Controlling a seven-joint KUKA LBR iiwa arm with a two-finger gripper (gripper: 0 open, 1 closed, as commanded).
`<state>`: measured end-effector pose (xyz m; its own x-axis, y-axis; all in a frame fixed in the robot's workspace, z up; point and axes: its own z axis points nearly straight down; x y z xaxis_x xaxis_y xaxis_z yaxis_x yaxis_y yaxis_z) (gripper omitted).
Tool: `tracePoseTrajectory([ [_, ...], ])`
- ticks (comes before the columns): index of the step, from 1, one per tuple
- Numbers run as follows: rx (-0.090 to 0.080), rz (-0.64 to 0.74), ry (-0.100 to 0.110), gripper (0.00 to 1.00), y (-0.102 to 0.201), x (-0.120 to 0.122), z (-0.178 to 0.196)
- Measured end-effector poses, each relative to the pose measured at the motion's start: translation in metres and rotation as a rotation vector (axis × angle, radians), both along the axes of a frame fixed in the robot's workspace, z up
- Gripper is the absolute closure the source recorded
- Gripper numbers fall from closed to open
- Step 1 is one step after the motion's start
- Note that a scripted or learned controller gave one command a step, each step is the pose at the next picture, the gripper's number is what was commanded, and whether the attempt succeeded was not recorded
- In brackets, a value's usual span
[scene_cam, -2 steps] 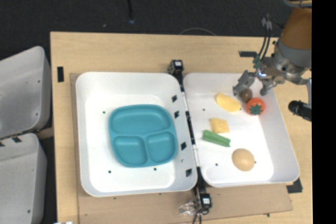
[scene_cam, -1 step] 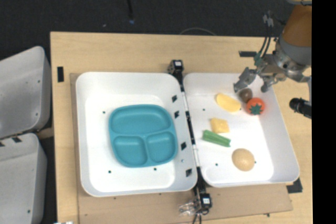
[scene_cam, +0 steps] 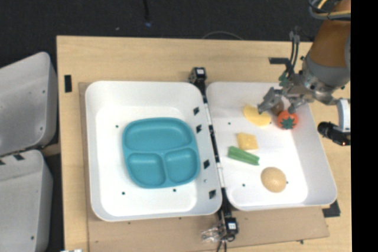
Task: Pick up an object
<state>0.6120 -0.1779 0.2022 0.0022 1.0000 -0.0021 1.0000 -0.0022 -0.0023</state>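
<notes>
In the right bin (scene_cam: 307, 186) lie a yellow banana-like piece (scene_cam: 256, 116), a small red-orange fruit with a green top (scene_cam: 287, 120), a yellow block (scene_cam: 247, 141), a green stick (scene_cam: 243, 156) and a tan egg-shaped object (scene_cam: 274, 179). My gripper (scene_cam: 277, 104) hangs over the far part of that bin, between the banana piece and the red fruit, just above them. Its dark fingers straddle that spot, and I cannot make out whether anything sits between them.
The left bin (scene_cam: 106, 198) holds a blue tray with three compartments (scene_cam: 160, 151). Black clips (scene_cam: 208, 127) run along the seam between the two bins. The wooden bench (scene_cam: 130, 59) borders both bins; a white chair-like shape (scene_cam: 23, 103) stands at the far left.
</notes>
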Motion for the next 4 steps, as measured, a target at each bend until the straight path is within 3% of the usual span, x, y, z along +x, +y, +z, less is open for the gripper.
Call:
tracePoseTrajectory([
  [2, 0.0, -0.006, 0.0, 0.0, -0.01, 0.003, -0.103],
  [3, -0.001, -0.009, -0.007, 1.0, -0.011, 0.005, -0.089],
  [4, -0.001, -0.006, -0.01, 1.0, -0.017, 0.0, -0.028],
])
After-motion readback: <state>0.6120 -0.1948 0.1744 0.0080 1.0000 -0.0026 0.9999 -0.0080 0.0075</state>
